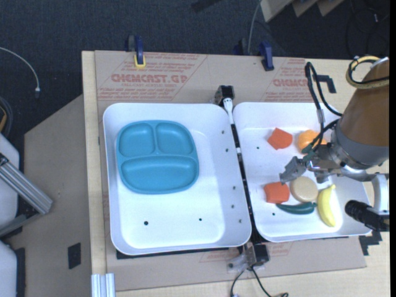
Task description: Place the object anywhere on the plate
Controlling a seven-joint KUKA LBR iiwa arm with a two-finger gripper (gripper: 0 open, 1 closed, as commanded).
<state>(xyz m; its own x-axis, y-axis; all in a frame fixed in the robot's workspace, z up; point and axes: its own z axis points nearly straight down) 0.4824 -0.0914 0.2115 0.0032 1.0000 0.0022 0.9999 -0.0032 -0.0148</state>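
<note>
The bench (185, 73) carries two shallow white bins side by side: the left bin (185, 221) holds a blue three-compartment plate (158, 156) toward its far-left part, while the right bin (260, 166) holds all the small items, well apart from the plate. The arm (365, 122) reaches in over the right bin and its gripper (307, 169) hangs just above the cluster, nothing visibly between its fingers, though I cannot tell how they stand. Below it lie a yellow banana (327, 206), a round beige piece (304, 190), an orange-red block (277, 192), another orange-red block (280, 138), an orange fruit (306, 140) and a dark green pepper (296, 208).
</note>
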